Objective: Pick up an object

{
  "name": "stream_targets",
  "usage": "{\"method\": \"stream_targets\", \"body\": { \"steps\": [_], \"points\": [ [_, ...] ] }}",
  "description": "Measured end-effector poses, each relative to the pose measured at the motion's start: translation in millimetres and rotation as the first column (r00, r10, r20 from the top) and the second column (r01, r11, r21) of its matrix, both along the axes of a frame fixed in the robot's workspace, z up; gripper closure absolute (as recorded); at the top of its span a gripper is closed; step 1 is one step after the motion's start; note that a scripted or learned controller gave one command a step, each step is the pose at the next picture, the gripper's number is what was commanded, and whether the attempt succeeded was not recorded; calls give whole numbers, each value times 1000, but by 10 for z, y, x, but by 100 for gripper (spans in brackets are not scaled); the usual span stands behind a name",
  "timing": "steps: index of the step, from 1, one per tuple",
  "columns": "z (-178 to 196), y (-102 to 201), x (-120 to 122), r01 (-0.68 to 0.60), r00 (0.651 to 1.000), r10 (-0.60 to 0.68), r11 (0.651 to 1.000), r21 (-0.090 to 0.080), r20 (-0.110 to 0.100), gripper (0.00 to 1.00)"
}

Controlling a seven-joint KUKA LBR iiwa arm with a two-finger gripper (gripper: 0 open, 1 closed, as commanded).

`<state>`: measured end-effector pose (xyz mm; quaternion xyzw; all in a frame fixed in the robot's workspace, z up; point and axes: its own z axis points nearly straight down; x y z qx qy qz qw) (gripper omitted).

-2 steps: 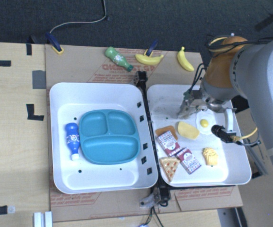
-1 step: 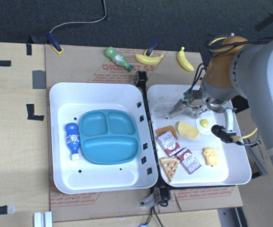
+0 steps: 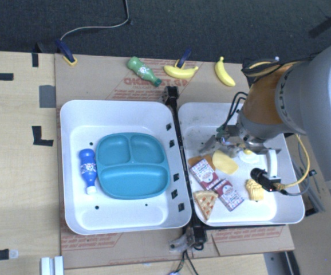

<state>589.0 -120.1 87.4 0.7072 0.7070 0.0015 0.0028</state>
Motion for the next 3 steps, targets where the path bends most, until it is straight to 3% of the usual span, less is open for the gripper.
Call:
{"method": "stream_targets", "body": {
  "steps": [2, 3],
  "points": [
    [3, -27, -42, -1, 1000, 1, 1000, 1, 3, 0],
    [-9, 96, 48, -1, 1000, 1, 1000, -1, -1, 0]
  ]
}}
